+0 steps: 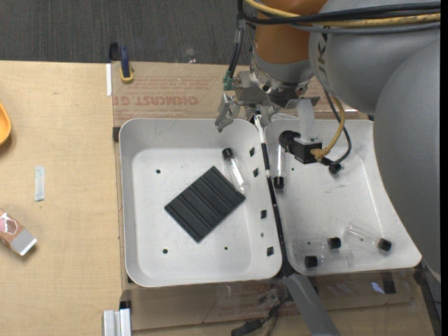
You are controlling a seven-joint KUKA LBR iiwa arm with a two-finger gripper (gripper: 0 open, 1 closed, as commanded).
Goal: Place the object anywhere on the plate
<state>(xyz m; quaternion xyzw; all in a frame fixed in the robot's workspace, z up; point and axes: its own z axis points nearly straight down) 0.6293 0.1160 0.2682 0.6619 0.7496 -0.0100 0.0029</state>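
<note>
Camera view: the arm [364,40] is the largest item, grey with an orange band, entering from the right and leaning over the far rim where the 2 bins meet. Beneath it the bench [56,138] is a pale wood surface carrying both bins, with a few stray items lying well apart from them on its left side.

The left bin [140,257] is shallow and white. In its middle lies a dark ribbed rectangular plate [205,203], set at a slant. The right bin [364,208] is of the same kind, and the arm overhangs its far corner.

The claw [260,114] hangs below the wrist above the divider between the bins, near the far rim. I cannot tell whether it is apart or together: cables and brackets crowd the view, and nothing can be confirmed between its tips.

Smallest items: 1 clear tube with a black cap [233,165] lies in the left bin, its lower end just beside, possibly touching, the plate's upper corner. A 2nd tube [277,166] sits in the right bin close against the divider. About 3 more small tubes [350,242] lie along the near edge of the right bin.

Assessment: nothing rests fully on the plate. Which tube is the assigned object is not evident. Placement is judged not yet done; a secure pick-up and the set-down both remain.
</note>
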